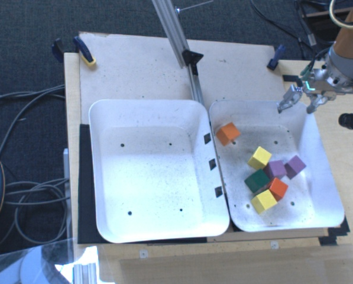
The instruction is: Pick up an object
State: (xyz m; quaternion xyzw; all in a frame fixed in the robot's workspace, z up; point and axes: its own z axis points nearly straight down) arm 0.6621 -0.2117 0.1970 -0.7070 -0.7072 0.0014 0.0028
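High slanted overhead on both bins [105,117]

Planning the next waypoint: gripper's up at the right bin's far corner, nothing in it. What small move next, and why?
Probably shift the gripper toward the orange cube, then descend. The fingers look spread and hold nothing, hovering over the right bin at its far edge. That cube sits apart from the others, while the rest are packed in a touching cluster, harder to straddle.
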